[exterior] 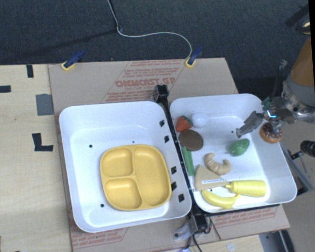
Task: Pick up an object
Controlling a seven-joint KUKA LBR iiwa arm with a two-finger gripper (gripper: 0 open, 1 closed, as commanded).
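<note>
Arm (300, 79) reaches from right; end effector (251, 124) over right bin (276, 189).

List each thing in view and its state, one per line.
gripper: above right bin, holding nothing visible
yellow divided plate: flat in left bin
banana: lying in right bin
green object: loose, beside gripper
croissant: loose in right bin
brown object: by the divider

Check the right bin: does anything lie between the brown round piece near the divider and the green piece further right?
In the camera view, bare white bin floor runs between the brown round piece and the green piece; the croissant sits below that line.
</note>
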